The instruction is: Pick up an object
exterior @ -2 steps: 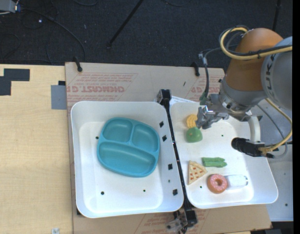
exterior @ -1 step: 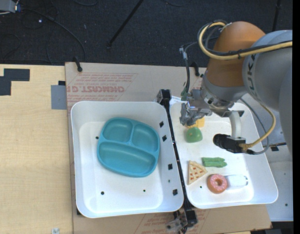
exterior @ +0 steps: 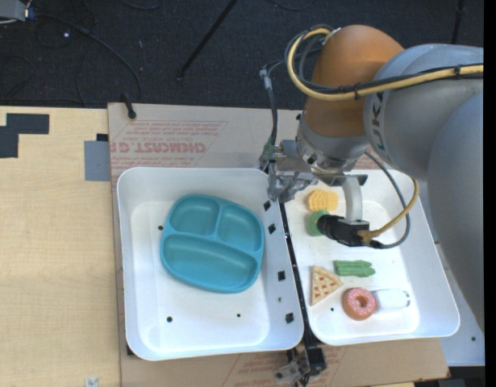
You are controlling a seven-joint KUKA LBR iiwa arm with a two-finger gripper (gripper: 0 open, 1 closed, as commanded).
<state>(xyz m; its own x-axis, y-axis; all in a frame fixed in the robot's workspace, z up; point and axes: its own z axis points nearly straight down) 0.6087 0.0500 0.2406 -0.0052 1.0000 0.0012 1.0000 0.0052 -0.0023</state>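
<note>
The left bin [exterior: 143,313] holds a teal divided plate [exterior: 213,242] lying flat near its middle, with bare white floor all round it and so plenty of room there for a descent. Between the bins runs the shared divider wall [exterior: 285,256], and the gripper [exterior: 281,185] hangs right above its far end, at the inner corner of the right bin [exterior: 429,313]; whether it is released or clenched I cannot tell, since the wrist hides it, and nothing can be seen held. Just beside it to the right lies a yellow corn piece [exterior: 321,200], touching or nearly touching a green piece [exterior: 314,224], likely the nearest candidates for a pick. Nearer the camera sit a green bean pod [exterior: 353,268], a pizza slice [exterior: 323,284], a pink donut [exterior: 360,303] and a white object [exterior: 392,300], the last two touching. The chief risk, to my eye, is a descent straight onto the divider rim, so the tips strike the wall instead of closing round anything; crowding of corn and green piece could also spoil a clean grasp, and the black cable fitting [exterior: 342,230] hangs low over them
</note>
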